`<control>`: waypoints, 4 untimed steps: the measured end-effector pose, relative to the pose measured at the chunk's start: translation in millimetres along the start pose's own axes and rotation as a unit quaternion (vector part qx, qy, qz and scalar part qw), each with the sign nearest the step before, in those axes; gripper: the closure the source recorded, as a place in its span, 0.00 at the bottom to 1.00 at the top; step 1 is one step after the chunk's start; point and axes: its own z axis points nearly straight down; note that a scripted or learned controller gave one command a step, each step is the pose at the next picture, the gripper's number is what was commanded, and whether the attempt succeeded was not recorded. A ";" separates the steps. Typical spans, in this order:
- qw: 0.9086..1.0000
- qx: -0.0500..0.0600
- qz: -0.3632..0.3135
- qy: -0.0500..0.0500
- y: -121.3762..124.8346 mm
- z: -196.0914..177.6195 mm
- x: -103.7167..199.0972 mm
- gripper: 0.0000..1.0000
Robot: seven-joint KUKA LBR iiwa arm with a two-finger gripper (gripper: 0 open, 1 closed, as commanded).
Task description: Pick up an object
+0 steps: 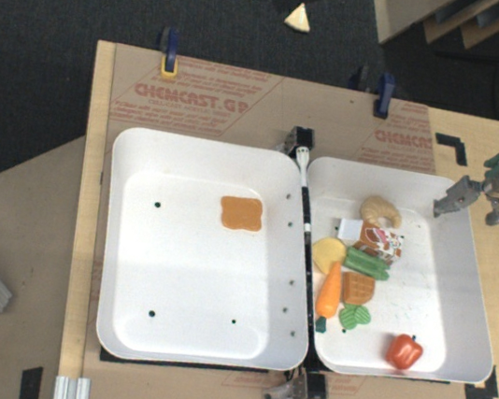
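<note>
In the left bin (132,222) lies a flat orange piece (242,212). The right bin (459,305) holds a heap of toy food: a tan bread roll (380,210), a red-and-white packet (383,242), a yellow lemon (328,252), a green cucumber (367,264), a carrot (330,291), an orange waffle (359,289) and a green leafy piece (353,317). A red pepper (405,352) sits alone near the front. My gripper (474,205) hangs over the right bin's far right corner, open, with nothing between its fingers. It is well to the right of the heap.
A black divider with a clamp (301,142) runs between the two bins. Blue clamps (171,48) hold the cardboard sheet at the back. The right bin's right half and most of the left bin are bare white floor.
</note>
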 end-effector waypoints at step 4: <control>1.000 0.003 0.002 0.000 35.3 101.0 124.1 1.00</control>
